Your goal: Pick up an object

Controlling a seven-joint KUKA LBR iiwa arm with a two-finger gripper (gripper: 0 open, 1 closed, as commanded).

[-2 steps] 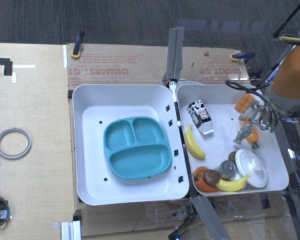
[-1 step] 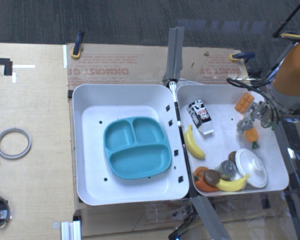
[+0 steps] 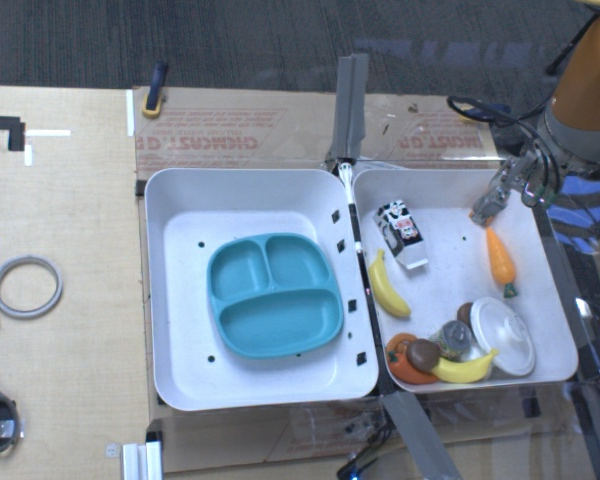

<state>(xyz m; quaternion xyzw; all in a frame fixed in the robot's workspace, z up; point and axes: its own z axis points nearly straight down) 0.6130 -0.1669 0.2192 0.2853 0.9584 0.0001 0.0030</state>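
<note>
Carrot (image 3: 500, 259) lies untouched near the right bin's (image 3: 555, 298) right edge; the gripper (image 3: 492, 205) hovers just above it, jaws' opening unclear, nothing lifted.

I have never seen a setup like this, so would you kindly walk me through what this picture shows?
One fixed camera looks down at a slant on a bench with two shallow white bins. A grey robot arm with an orange band reaches in from the right; its end effector hangs over the right bin, just above a carrot. I see nothing held in it. That bin also contains a small black-and-white carton, two bananas, a white lid and a few small toy foods. The left bin holds a blue divided plate. A tape roll lies on the bench.
</note>
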